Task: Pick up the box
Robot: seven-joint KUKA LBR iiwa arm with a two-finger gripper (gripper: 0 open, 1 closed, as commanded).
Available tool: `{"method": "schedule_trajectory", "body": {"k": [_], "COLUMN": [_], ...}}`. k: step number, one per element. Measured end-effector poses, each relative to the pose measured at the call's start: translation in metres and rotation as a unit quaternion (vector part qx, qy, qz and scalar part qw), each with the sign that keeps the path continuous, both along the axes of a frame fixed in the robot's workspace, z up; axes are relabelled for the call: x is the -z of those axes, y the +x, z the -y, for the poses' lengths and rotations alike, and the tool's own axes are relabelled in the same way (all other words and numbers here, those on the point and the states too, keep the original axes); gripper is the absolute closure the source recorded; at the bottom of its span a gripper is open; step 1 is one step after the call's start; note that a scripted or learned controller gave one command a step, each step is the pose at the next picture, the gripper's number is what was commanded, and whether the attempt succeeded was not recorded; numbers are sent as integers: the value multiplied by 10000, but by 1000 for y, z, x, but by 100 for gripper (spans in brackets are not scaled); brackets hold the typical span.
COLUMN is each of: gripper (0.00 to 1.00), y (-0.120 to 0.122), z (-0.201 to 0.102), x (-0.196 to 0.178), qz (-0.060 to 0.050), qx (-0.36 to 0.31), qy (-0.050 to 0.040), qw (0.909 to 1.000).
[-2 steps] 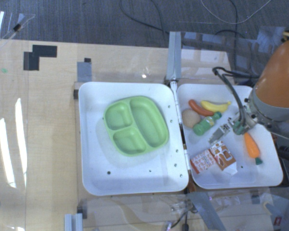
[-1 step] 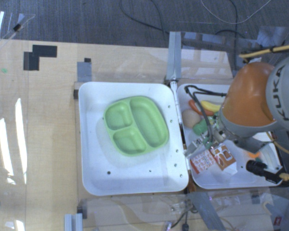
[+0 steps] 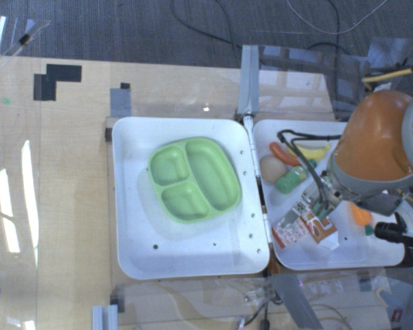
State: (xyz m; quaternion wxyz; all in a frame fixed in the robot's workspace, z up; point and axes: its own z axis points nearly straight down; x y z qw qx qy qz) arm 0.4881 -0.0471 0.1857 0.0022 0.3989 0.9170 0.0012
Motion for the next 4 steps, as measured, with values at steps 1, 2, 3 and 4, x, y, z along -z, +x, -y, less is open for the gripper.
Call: {"method": "schedule_trajectory", "body": {"k": [1,2,3,4], "gripper": [0,0,0,0], "y": [0,4,1,0], "z": [-39,-74,-30,-29], "x": [0,0,0,0], "qz": [1,6,4,8], "qx": [-123,-431,-535,-444], "qy": [2,-1,-4,-1], "qw": [9999,9991,9986,9990]}}
